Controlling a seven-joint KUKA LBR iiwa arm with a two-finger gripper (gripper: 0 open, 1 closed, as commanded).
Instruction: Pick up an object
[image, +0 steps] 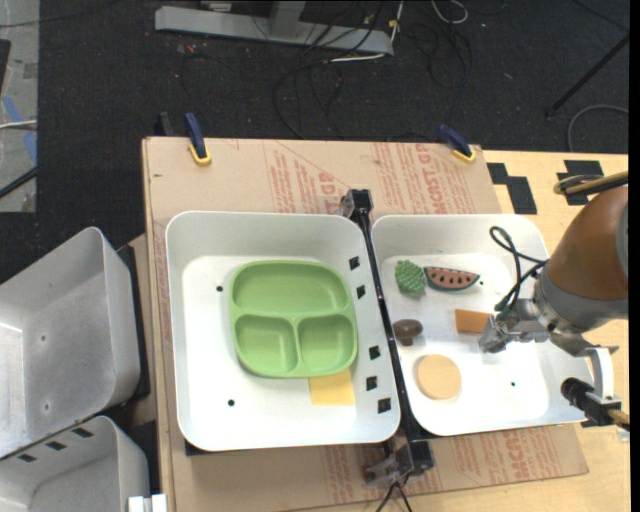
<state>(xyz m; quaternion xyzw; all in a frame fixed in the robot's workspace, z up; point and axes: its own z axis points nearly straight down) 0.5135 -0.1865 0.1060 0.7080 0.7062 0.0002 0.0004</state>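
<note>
Several small objects lie in the right bin (520, 405). An orange block (468, 321) sits near its middle, with my gripper (496, 336) low over the bin floor just to its right, touching or almost touching it. A tan round disc (438, 377) lies in front of the block. A small brown lump (407, 330) is to its left. Toward the back are a green knobbly piece (409, 277) and a watermelon slice (452, 278). The arm's orange band (600, 245) rises at the right.
The left bin (200, 300) holds a green divided plate (295, 318) and a flat yellow square (332, 389) at the plate's front edge. A black divider (380, 320) runs between the bins. A black cable (512, 255) loops above the gripper. Grey tubs (60, 330) stand at far left.
</note>
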